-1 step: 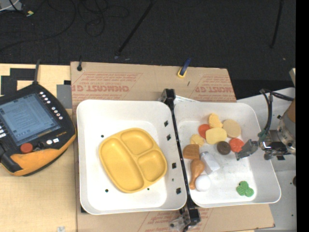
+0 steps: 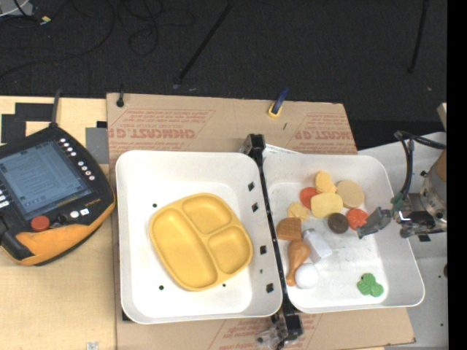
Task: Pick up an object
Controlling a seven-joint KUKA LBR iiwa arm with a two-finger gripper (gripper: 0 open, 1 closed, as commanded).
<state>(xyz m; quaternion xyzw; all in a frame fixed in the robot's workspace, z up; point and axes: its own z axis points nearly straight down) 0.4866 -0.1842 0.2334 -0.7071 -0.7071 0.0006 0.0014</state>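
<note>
Toys crowd the right bin (image 2: pixel 398 283), one of two white bins side by side on the counter. Near that bin's far edge lie a yellow piece (image 2: pixel 325 181), a tan disc (image 2: pixel 350 193) and a red piece (image 2: pixel 309 195), with a pale yellow block (image 2: pixel 326 204) touching them on the near side. A brown ball (image 2: pixel 338 223) sits just beside an orange piece (image 2: pixel 357 217). Along the bin's left edge are a brown wedge (image 2: pixel 289 229), a drumstick (image 2: pixel 297 257) and a white egg (image 2: pixel 306 276), the egg touching the drumstick's near end; a grey-white block (image 2: pixel 317 244) lies against them. A green piece (image 2: pixel 371 286) rests alone toward the bin's near right corner.

The end effector (image 2: pixel 373 223) reaches in over the right edge of this bin, its dark tip next to the orange piece. Whether it is wide or narrow I cannot tell, and nothing is seen held in it.

The left bin (image 2: pixel 139 173) carries a yellow tray (image 2: pixel 201 240) with three compartments, lying at a slant. A black clip (image 2: pixel 255 146) sits where the bins meet at the far edge. A pendant (image 2: pixel 47 192) with a screen and orange base lies at the counter's left edge.
</note>
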